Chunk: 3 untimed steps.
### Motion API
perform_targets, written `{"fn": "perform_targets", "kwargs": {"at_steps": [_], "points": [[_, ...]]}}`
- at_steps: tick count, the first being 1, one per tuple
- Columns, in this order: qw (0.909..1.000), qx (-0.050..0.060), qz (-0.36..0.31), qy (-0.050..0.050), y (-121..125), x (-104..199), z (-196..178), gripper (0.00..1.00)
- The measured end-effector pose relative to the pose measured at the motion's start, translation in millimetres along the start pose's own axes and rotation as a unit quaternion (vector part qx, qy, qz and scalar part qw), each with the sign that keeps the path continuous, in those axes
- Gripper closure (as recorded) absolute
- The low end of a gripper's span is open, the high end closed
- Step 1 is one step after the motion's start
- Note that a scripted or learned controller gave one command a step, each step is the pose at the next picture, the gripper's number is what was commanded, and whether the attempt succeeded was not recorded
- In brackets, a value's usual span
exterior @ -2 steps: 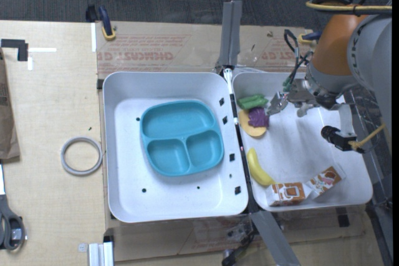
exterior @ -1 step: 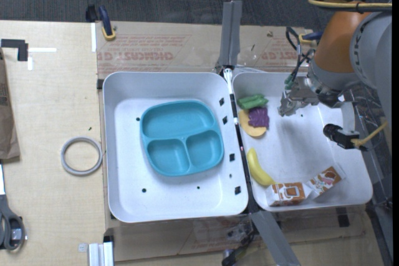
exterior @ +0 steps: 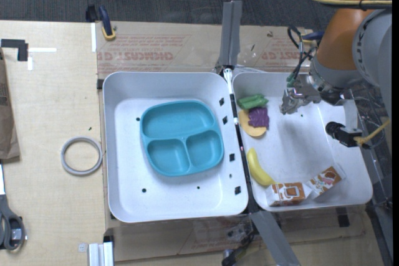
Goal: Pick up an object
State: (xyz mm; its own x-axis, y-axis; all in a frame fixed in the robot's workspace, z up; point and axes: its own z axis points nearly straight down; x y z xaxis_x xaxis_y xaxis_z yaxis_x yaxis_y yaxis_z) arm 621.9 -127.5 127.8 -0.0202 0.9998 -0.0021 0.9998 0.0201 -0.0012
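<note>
So the pickable stuff is all parked in the right bin (exterior: pixel 349 193), which is presumably done so the arm coming in from the right has everything within easy reach, while the left bin (exterior: pixel 118 152) is taken up by a blue divided tray (exterior: pixel 182 137) and probably meant as the drop-off side. Along the right bin's left wall, a little cluster is seen: a green piece (exterior: pixel 252 101) at the far end, a purple bunch (exterior: pixel 259 116) just nearer, and a yellow-orange slice (exterior: pixel 252 129) tucked under it, all touching or overlapping. A banana (exterior: pixel 258 167) is laid further toward the near side, and two small printed packets (exterior: pixel 304 187) are pushed into the near right corner. The gripper (exterior: pixel 290 103) is held over the far part of the right bin, pointed down, with nothing seen between the fingers; whether they're apart or together honestly can't be told, since the tips are too small and dark against the bin wall. The closest candidates, the green piece and purple bunch, are set just left of the fingers, near but not touching. So it's guessed that a grab on that cluster is being lined up, and a shift left would be needed first. The crowding there could easily make it slip.
</note>
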Motion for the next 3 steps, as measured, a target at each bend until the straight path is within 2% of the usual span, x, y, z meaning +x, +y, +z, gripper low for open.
{"fn": "perform_targets", "kwargs": {"at_steps": [1, 3], "points": [[0.9996, 0.001, 0.028, 0.001, -13.1, 30.9, 36.7, 1.00], [0.9996, 0.002, 0.030, 0.000, -13.3, 28.6, 19.1, 1.00]]}}
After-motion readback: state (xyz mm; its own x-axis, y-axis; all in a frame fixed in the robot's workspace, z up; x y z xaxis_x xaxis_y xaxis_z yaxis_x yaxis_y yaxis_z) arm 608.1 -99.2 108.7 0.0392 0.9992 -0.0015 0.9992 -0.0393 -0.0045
